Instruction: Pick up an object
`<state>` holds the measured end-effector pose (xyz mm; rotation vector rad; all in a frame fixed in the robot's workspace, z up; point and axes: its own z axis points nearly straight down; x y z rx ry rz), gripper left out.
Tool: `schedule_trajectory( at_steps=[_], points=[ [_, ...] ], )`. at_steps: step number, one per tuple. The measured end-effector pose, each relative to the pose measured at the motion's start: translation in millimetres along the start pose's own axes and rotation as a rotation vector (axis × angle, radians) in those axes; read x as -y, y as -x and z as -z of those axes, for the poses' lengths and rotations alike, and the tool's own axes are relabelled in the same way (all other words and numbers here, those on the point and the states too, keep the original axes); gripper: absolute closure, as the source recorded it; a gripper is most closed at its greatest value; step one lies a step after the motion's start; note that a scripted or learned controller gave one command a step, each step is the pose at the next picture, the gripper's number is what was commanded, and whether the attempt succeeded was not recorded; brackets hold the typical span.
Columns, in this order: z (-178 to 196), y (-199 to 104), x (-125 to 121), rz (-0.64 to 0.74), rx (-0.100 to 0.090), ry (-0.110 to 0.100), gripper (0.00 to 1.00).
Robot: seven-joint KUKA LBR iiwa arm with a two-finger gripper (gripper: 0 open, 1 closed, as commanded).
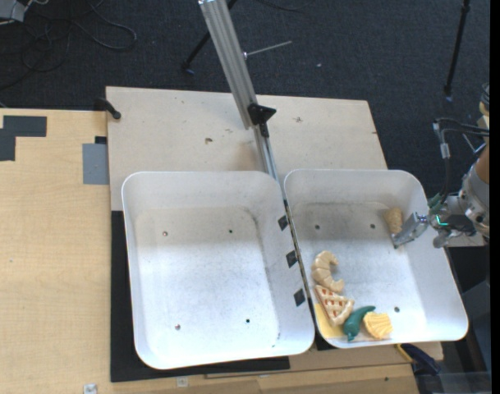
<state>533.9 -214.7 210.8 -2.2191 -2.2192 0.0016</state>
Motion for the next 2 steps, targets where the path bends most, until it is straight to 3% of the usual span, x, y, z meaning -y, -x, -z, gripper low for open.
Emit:
schedule_trajectory(
  at_steps=[2],
  points=[
    [-105,1,2,-0.001,-0.002,-0.006,0.00]
  ],
)
